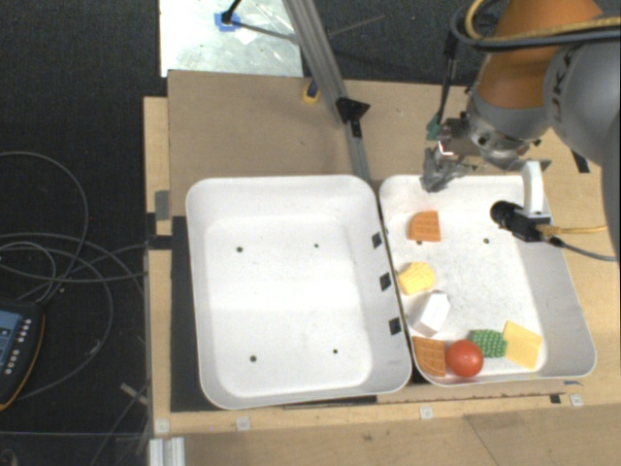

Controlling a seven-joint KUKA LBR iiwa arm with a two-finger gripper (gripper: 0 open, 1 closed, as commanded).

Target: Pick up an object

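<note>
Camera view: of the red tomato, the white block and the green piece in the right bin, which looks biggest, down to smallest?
1. white block
2. red tomato
3. green piece, though the tomato partly covers it, so its place against the tomato is unsure.

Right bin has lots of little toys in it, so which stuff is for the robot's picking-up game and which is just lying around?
For the job:
gripper, above the right bin's far edge
orange piece
yellow corn-like piece
white block
waffle-like piece
red ball
green piece
yellow wedge
right bin

Just lying about:
left bin
cables on the floor
tripod leg
</note>
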